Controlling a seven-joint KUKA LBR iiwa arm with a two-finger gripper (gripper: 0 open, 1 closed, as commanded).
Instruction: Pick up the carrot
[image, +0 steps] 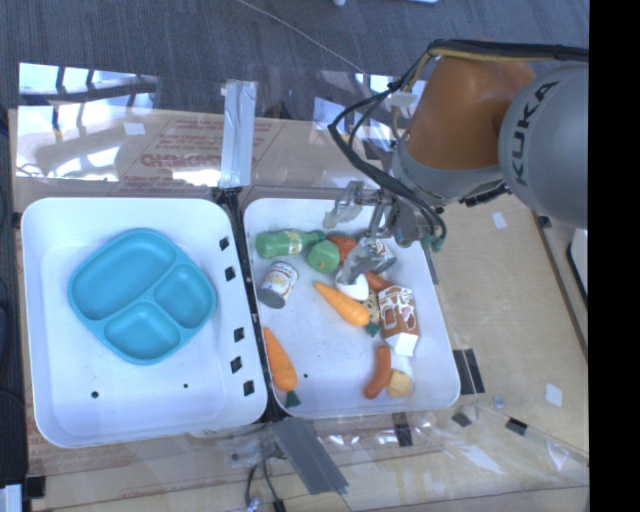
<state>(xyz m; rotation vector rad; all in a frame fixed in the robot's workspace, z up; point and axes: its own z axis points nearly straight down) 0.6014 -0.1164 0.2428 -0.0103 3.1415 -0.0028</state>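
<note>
Nearest you, at the front left corner of the right bin (440, 395), one carrot (280, 362) lies against the left wall with its green end toward the front rim. Just right of it, near the front right corner, you see an orange-brown sausage-shaped toy (378, 372) beside a small pale block (401, 383). Going back, a second carrot (342, 304) lies at a slant in the middle of the bin, its thick end toward the right, close to a small printed carton (397, 311) that lies just to its right. To its left, a small can (279, 283) rests on its side near the divider between the bins. Farther back, a green bottle-like item (279, 243) and a round green toy (322, 257) sit along the rear part of the bin, with a bit of red-orange showing just behind the green toy. The end effector (366, 258) hangs low over the rear right of this bin, above the thick end of the middle carrot and a white item (352, 288) there; you cannot tell how far its fingers are apart, and nothing is seen gripped between them. In the left bin (50, 380) a blue divided plate (143, 294) lies at centre. Behind both bins, cardboard (180, 150) covers the surface, with a grey tape strip (238, 130) running back from the divider.
</note>
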